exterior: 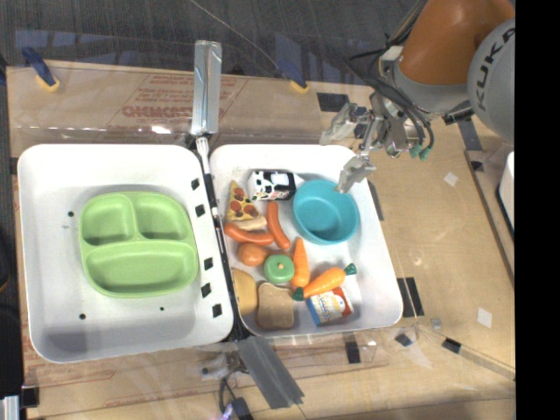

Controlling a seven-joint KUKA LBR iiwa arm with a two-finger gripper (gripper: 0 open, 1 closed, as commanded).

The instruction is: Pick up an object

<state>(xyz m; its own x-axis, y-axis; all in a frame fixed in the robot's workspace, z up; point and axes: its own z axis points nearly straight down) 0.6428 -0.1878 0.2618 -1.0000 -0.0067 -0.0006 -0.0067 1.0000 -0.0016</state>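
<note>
The blue bowl [325, 213] sits in the right bin [385, 261] — just below the gripper [354, 160], whose fingers are spread, grasping nothing; the arm reaches in over the bowl's upper right rim.

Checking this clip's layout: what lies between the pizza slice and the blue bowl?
In the camera view, a sausage lies between the pizza slice and blue bowl.

Illumination is even and moderately bright, from overhead. The white bins [52, 234] carry soft grey shadows along their near walls. The pincer [354, 175] appears slightly motion-blurred. Glare marks the clear sheet [131, 116] on the tabletop [437, 261]. Focus is soft overall.
</note>
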